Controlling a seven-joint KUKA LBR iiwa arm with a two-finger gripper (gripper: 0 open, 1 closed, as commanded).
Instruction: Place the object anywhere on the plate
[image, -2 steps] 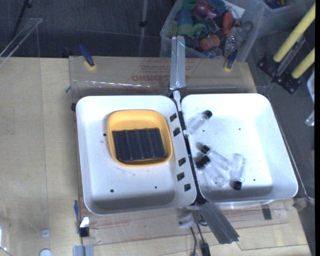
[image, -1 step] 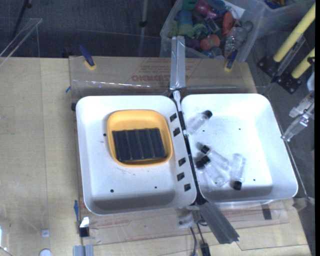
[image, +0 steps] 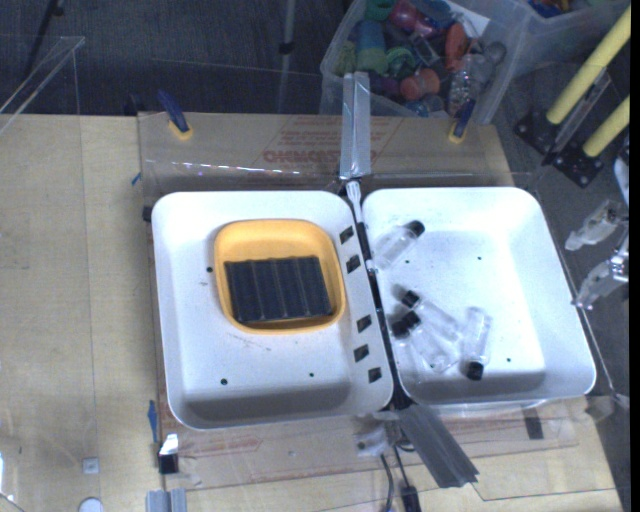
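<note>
faint reddish print on clear sheet (image: 300, 150) behind the bins, not legible

A yellow plate (image: 278, 240) with rounded corners is sitting flat in the left bin, a dark ribbed slab covering its middle. Several clear vials (image: 440, 335) with black caps are lying on their sides in the right bin, near the divider.

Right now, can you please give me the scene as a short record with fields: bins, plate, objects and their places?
left bin: holds the yellow plate
yellow plate: square with rounded corners, a dark ribbed insert lying on it
right bin: holds several clear vials with black caps
vial near divider: lies alone at the back left of the right bin
vial cluster: lies at the front of the right bin, vials touching
task state: no vial on the plate yet
</note>
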